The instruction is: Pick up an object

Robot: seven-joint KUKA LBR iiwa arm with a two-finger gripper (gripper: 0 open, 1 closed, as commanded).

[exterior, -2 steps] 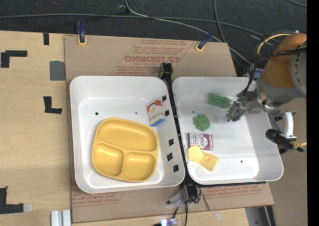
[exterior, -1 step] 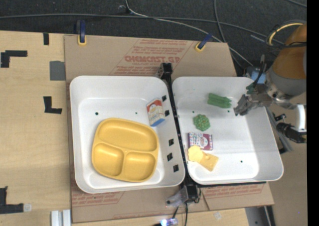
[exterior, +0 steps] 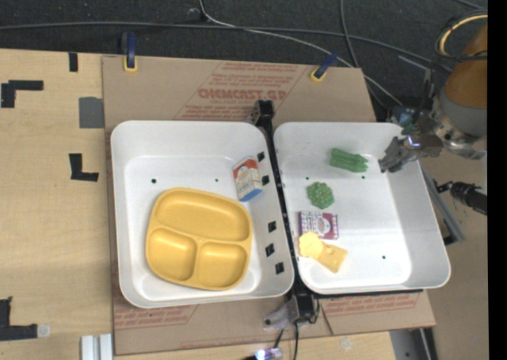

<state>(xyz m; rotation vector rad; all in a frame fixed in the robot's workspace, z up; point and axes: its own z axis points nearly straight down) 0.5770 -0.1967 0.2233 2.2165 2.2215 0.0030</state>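
My gripper (exterior: pixel 394 158) hangs over the right rim of the right bin (exterior: pixel 412 216), its dark fingers pointing left and down with nothing between them. To its left lies a green oblong object (exterior: pixel 348 160). Below that sits a round green knobbly object (exterior: pixel 320 193), then a pink and white packet (exterior: pixel 319 224) and a yellow cheese-like wedge (exterior: pixel 322 253). In the left bin (exterior: pixel 131 192) a yellow divided tray (exterior: pixel 198 238) lies flat, and a small red, white and blue carton (exterior: pixel 249 178) leans by the divider.
Both bins rest on a brown cardboard sheet (exterior: pixel 230 93) clamped at the back. Black cables (exterior: pixel 238 25) run across the dark cloth behind. The arm's grey and orange wrist (exterior: pixel 467 89) stands at the right edge.
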